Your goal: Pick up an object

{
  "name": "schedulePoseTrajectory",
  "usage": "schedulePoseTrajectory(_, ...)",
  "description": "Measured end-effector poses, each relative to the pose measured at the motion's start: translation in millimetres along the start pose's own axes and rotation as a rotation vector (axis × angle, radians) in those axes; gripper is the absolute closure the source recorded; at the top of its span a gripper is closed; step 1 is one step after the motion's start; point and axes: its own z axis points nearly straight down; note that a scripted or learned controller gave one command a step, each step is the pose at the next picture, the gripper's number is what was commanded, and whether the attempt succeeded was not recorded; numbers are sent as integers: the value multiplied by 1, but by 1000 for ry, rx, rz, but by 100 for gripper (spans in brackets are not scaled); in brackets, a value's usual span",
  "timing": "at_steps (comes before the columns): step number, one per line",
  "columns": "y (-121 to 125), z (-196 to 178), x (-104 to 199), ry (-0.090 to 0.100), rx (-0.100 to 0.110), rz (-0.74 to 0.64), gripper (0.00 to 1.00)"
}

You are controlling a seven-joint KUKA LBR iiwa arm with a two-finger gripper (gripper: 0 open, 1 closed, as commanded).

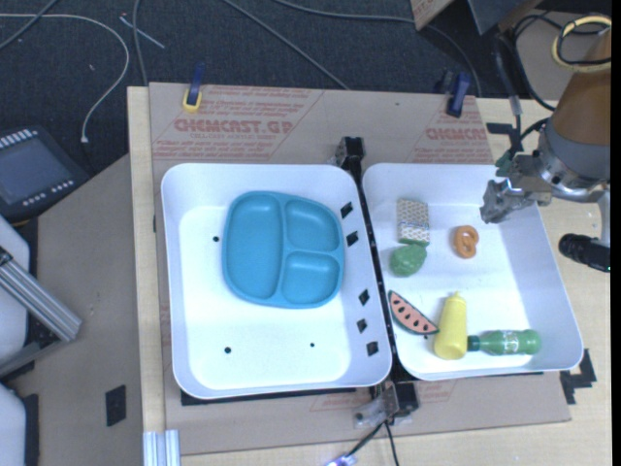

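Note:
The right bin [543,260] holds several small items. A patterned grey block [413,220] lies at its upper left, with a green lump [408,259] just below it. An orange ring-shaped piece [466,242] sits mid-bin. Along the front lie a watermelon slice [411,314], a yellow bottle [450,326] and a green bottle [506,342]. My gripper [495,205] hangs over the bin's upper right part, to the right of and above the orange ring, with nothing seen between its fingers.
The left bin [194,289] carries a blue divided plate [283,249]. A black divider with clips [357,250] runs between the two bins. Blue clamps [456,92] hold the cardboard at the back edge. Cables trail over the dark floor behind.

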Motion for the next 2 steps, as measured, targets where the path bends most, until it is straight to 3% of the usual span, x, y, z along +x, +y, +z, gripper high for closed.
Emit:
schedulePoseTrajectory(1, 10, -60, -6, -1, 0, 1, 100)
schedulePoseTrajectory(2, 5, -47, 53, 5, 11, -4, 100)
